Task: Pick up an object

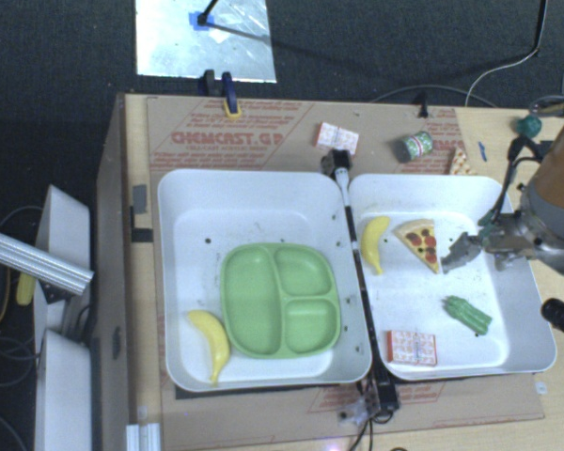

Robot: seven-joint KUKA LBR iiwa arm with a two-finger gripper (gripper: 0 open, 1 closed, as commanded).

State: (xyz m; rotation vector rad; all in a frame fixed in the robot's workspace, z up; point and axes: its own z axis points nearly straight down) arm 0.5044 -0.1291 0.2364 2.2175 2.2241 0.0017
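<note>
The jaws (pixel 462 251) are hovering just beside the pizza (pixel 420 241) (nothing gripped, their spread I cannot tell), so the pick is looking not yet made.

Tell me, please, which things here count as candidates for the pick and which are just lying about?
Candidates, in the bins: pizza slice nearest the gripper, two bananas, green toy, card, green plate.

Lying about, on the bench: small can, paper tag.
</note>
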